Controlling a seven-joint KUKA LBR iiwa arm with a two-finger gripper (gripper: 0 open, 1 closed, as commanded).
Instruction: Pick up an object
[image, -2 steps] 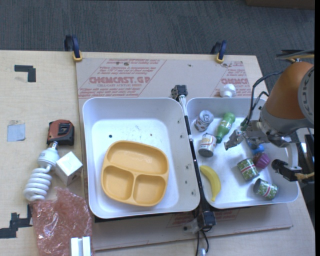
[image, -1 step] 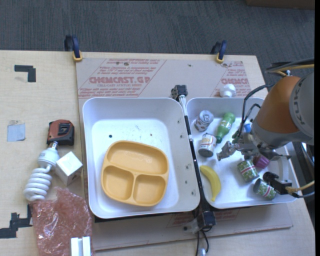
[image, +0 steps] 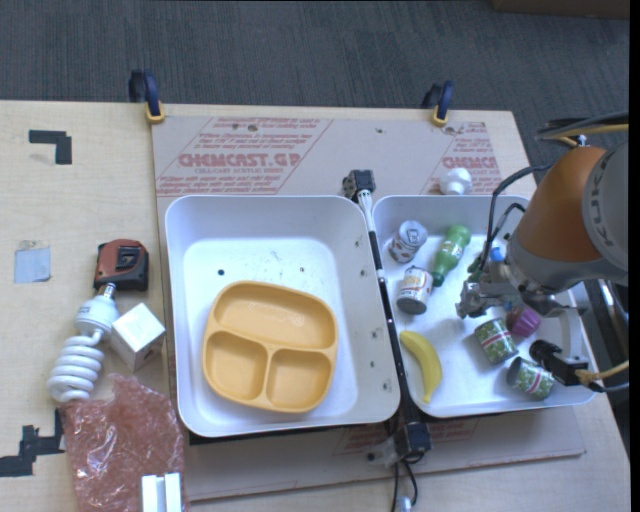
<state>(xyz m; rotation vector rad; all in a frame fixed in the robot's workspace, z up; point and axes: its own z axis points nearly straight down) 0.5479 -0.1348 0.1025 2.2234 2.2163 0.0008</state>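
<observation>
1. Where the grey arm with its orange band (image: 560, 215) reaches in from the right, the hand (image: 483, 297) sits low in the right bin (image: 470, 400); whether it is open or closed I cannot tell, as its dark parts blur together.
2. Just below the hand lies a green-patterned can (image: 494, 340), with a small magenta object (image: 523, 322) beside it on the right and a second green-patterned can (image: 530, 378) nearer the bin's front right corner.
3. Left of the hand there is some bare white floor, then a green bottle (image: 450, 249) lying tilted, a small labelled can (image: 413, 289) upright, and a silver can (image: 408, 241) toward the back.
4. A yellow banana (image: 425, 364) lies by the bin's left wall, near the front, well apart from the hand.
5. Across the dividing wall, the left bin (image: 190, 250) holds a yellow divided plate (image: 268, 345) with three compartments; bare floor shows behind it.
6. On the counter (image: 60, 210) left of the bins rest a tape measure (image: 122, 265), a spiral light bulb (image: 82, 350), a white cube (image: 138, 331) and a pinkish plastic bag (image: 120, 440).
</observation>
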